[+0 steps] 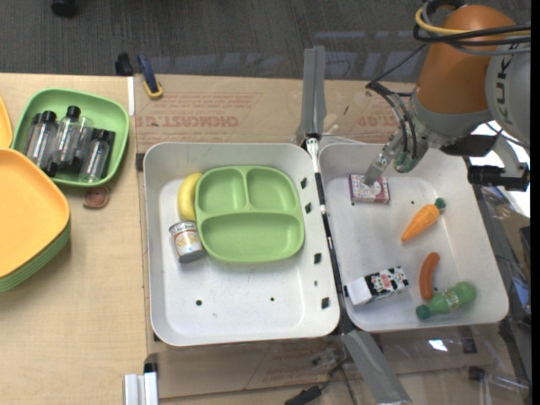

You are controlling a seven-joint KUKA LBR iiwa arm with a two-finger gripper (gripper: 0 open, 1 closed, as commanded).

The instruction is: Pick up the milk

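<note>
The grey arm with its orange band (460,53) enters above the right bin (485,302), the landmark for what follows. The gripper (377,175) hangs over that bin's far-left part, its tips at a small pink-and-white box (371,190); whether the fingers are spread or closed cannot be told. The milk (378,285) lies on its side near the bin's front-left corner, well apart from the gripper and nearer the camera. It is a small white carton with black cow-patch markings and a plain white end; no lettering on it is legible. Left of the right bin, the left bin (236,315) holds a green divided plate (249,213). Beyond both bins, reversed red print on the cardboard (211,112) reads roughly "CHEMCUT". Inside the right bin also lie a carrot (421,221), a green bottle (447,300) and a sausage (429,273).
</note>
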